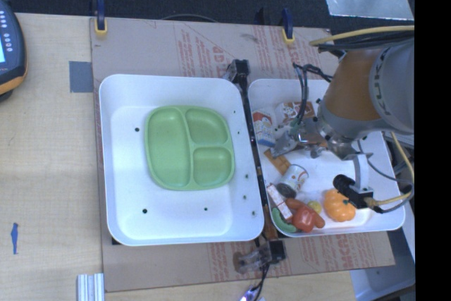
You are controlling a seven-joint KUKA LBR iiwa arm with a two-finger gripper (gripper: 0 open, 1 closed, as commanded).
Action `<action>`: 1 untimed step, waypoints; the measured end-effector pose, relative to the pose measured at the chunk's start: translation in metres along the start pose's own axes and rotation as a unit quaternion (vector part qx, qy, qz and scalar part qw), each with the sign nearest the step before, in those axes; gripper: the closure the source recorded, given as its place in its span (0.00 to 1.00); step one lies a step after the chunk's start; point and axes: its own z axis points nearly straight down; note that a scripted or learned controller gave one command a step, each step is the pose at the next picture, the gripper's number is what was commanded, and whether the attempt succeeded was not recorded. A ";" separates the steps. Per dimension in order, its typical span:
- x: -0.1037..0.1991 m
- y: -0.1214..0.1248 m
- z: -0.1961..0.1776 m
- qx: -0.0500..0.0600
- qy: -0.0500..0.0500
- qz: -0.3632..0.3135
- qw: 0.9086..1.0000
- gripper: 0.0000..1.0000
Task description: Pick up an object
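Two white bins sit side by side on cardboard (211,53) printed with red lettering too faint to read. Left bin (113,151) holds a green divided plate (189,147). Right bin (380,223) carries the clutter: an orange fruit toy (339,206), a red pepper toy (304,217), small printed packets (262,125) with illegible labels. Among them dips the gripper (287,143); whether it grasps anything, I cannot tell.

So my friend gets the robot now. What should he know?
Gripper: low in the right bin, among the clutter; whether it is open or shut can't be told.
Things: orange toy, red pepper and small packets sit in the right bin. The green divided plate lies in the left bin.
Done: nothing seen lifted.
Left: pick up one object.
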 end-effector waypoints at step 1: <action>-0.006 0.090 0.007 0.017 0.003 0.004 1.000 0.00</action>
